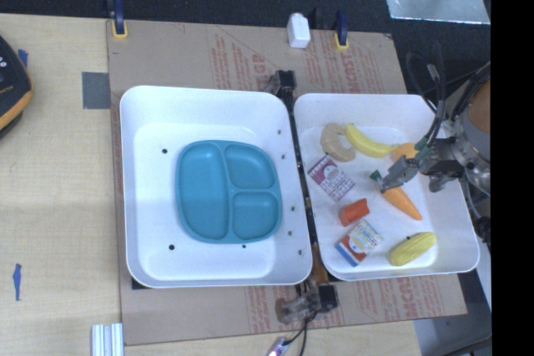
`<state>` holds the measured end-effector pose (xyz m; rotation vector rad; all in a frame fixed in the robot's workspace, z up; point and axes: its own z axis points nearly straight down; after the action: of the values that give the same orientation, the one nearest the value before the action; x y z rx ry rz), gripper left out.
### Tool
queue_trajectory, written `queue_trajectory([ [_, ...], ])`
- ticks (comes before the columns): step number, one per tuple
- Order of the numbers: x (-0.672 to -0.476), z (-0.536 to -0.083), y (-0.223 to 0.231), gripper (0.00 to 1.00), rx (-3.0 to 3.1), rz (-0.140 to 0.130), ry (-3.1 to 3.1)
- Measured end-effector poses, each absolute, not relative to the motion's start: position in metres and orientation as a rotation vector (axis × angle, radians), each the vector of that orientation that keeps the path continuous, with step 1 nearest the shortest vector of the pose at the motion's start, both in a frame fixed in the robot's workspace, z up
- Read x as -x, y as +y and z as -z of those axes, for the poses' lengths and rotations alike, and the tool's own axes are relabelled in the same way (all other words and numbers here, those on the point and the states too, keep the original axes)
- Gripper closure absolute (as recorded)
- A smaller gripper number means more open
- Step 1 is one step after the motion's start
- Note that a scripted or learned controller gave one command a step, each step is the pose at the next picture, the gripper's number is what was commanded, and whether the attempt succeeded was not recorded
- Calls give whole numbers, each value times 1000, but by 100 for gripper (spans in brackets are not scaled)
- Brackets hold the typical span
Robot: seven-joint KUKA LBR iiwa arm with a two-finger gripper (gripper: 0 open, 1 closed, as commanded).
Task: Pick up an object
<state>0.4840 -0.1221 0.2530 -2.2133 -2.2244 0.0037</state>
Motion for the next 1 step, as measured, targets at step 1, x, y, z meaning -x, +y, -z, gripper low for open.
queue_trajectory([
  [1,-520,-169,-104,0,2214,-6,-2225],
])
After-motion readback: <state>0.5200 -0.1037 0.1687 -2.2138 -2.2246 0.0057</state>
